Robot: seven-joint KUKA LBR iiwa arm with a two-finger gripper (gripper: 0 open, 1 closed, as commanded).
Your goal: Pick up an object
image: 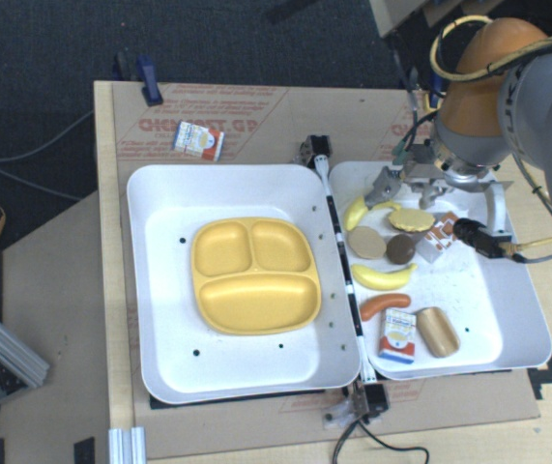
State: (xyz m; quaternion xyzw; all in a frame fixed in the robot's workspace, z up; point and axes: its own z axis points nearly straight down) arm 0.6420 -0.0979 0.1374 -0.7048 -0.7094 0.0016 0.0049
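Pincer (413, 184) hovering over the far end of the right bin (508, 346), its finger state impossible to tell, just above a yellow-topped cookie (411, 220); descending straight onto it should be avoiding the neighbouring banana (383, 276).

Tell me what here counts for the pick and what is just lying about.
For the job:
tool
right bin
banana
sausage
bread roll
carton
brown discs
burger

Lying about:
left bin
yellow tray
small box on the bench
blue clip
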